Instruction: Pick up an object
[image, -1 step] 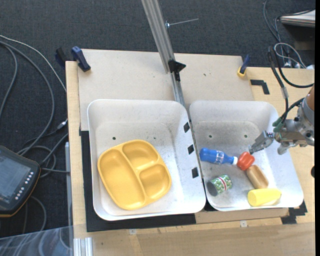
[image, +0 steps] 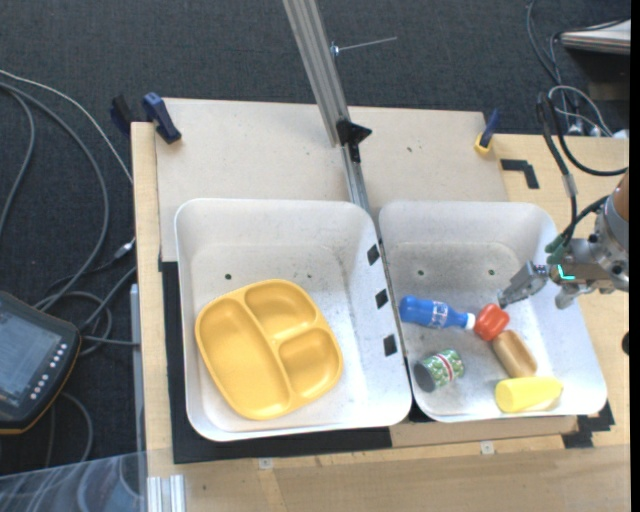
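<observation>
The right bin (image: 455, 225) holds several small objects near its front. A blue and white bottle (image: 435, 314) lies on its side, its tip beside a red round piece (image: 491, 322). A brown cylinder (image: 513, 352) lies just below that, with a yellow block (image: 528, 394) at the front wall and a green can (image: 441, 368) to the left. My gripper (image: 538, 295) hangs over the bin's right side, just up and right of the red piece. Its fingers are spread open with nothing between them.
A yellow divided plate (image: 268, 346) lies in the left bin (image: 260, 225). A metal post (image: 325, 70) rises at the back between the bins. Cables trail on the floor at left and top right. A black tablet (image: 25, 360) sits at far left.
</observation>
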